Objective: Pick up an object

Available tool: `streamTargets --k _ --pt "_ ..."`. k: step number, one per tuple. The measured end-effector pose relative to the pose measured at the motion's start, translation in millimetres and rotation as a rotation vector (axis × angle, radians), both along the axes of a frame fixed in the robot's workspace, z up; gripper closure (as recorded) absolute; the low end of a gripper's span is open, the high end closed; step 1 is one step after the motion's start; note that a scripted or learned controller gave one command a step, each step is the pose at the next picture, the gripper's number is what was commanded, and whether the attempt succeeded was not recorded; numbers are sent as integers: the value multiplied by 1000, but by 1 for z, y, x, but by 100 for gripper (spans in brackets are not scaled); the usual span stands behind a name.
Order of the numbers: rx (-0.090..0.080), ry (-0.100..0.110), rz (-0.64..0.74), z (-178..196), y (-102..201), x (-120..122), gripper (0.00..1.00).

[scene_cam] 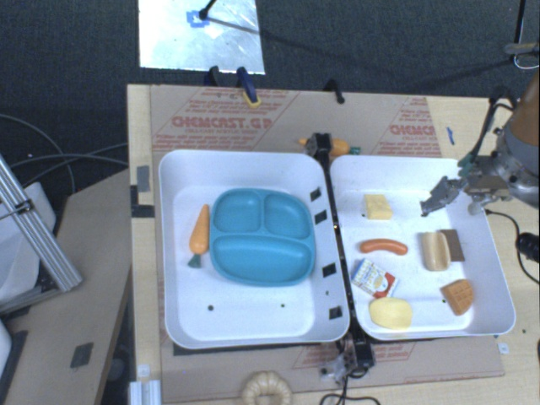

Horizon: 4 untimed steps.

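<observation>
In the right bin point(498, 264) lie a pale yellow cheese block point(378, 207), a red sausage point(384, 246), a tan hot dog bun point(435, 251) with a brown piece beside it, a small printed packet point(372, 278), a round yellow potato-like item point(391, 313) and an orange-brown bread piece point(458, 296). My gripper point(440, 197) hangs over the bin's upper right part, right of the cheese block and above the bun. It is open, with nothing between its fingers.
The left bin point(181, 310) holds a blue divided plate point(262, 235) and an orange carrot point(199, 230) at the plate's left. A dark divider point(331, 226) runs between the bins. Cables trail at the right edge near the arm.
</observation>
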<state>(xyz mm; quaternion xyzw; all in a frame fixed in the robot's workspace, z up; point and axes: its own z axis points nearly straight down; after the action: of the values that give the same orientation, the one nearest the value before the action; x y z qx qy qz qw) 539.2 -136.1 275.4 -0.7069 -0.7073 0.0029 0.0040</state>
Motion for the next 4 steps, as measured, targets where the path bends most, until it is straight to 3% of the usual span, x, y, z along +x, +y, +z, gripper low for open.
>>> streamTargets --k 1,4 --pt "-2 -11 3 6 0 2 0" --pt "-1 -7 0 -145 2 -12 0"
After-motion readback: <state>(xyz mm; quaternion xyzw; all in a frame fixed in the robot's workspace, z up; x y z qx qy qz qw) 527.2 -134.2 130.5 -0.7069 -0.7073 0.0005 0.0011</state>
